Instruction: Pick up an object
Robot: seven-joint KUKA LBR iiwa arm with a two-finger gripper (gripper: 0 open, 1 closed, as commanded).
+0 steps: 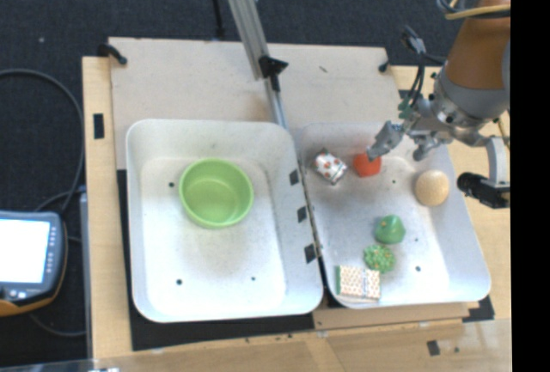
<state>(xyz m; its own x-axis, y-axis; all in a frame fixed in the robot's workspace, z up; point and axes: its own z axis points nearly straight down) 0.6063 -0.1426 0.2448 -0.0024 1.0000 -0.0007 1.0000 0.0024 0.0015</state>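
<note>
The right bin (460,254) holds several small objects. A red piece (367,166) lies near its back, with a white patterned piece (329,167) to its left. A tan ball (431,187) rests toward the right wall. Toward the front sit a green round piece (389,229), a green bumpy piece (379,258) and a patterned block (358,282). My gripper (403,146) hovers over the back of this bin, open, with nothing between its fingers. Its left finger (383,141) ends just above and right of the red piece.
A green bowl (216,192) stands in the left bin (155,276). A slanted metal pole (249,18) rises from the rear of the divider between the bins. A handheld screen (26,259) lies off the bench at the left.
</note>
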